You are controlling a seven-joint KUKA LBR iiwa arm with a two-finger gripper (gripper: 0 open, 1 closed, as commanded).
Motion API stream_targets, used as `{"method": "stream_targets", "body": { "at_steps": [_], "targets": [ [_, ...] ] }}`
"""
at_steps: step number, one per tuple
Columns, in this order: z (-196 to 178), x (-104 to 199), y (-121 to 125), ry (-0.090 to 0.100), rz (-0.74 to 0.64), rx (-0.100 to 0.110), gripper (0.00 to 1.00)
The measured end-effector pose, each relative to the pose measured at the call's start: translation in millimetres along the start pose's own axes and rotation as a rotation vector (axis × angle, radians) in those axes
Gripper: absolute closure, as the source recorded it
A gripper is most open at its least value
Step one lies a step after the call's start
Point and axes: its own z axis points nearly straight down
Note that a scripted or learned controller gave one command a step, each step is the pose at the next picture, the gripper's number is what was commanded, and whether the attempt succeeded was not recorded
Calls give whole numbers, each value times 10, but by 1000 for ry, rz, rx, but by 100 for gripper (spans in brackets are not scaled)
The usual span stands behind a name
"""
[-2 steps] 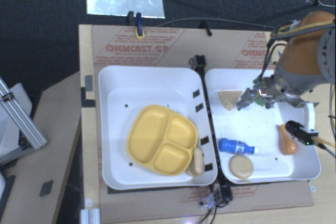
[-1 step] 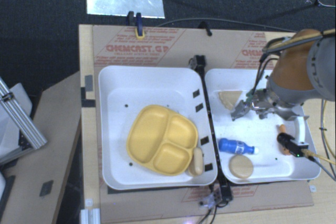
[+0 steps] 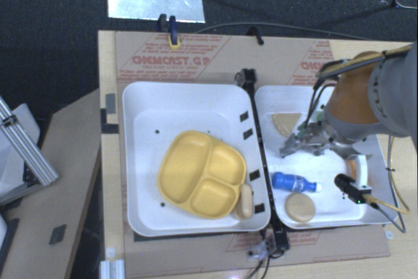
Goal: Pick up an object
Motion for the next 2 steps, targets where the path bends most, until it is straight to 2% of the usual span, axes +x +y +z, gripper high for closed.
{"method": "stream_targets", "body": {
  "at_steps": [1,2],
  "targets": [
    [-130,-5,15,-1,0,-5,100],
    [-647,-91,-34,-2,2,-8,100]
  ]
}}
